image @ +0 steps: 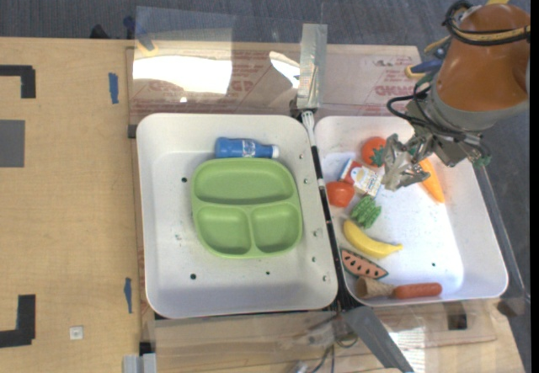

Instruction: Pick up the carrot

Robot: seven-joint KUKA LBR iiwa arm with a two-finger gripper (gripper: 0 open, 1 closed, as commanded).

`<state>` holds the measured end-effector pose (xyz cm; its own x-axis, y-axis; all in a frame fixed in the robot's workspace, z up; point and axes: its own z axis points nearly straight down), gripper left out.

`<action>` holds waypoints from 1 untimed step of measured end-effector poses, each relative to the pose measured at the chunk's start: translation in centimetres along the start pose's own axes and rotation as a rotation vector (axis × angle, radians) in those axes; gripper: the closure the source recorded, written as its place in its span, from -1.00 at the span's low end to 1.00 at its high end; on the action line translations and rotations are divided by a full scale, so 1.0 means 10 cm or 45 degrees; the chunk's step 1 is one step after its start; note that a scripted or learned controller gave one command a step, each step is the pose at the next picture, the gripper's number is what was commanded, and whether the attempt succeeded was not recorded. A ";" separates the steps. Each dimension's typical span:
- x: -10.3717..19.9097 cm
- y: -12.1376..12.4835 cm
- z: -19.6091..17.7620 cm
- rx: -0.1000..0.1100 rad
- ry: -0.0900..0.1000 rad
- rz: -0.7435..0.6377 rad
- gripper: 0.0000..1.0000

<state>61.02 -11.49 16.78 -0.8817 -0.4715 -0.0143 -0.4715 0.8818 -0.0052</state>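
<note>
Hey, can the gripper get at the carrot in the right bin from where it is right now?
Probably yes. The gripper hangs just left of the carrot, which lies near the right bin's far right side with nothing on top; the arm partly hides it.

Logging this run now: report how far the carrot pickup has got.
Done: the arm has brought the claw over the right bin, close to the carrot. In hand: nothing visibly; the carrot lies on the bin floor just to the right of the claw, not between its fingers. Left: close on the carrot and lift it clear of the bin.
</note>
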 end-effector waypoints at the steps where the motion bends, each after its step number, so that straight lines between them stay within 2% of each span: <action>1: 0.04 -0.02 0.04 -0.005 0.009 0.007 -1.00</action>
<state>60.74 -11.83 16.37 -0.8844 -0.4666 -0.0069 -0.4666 0.8845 -0.0015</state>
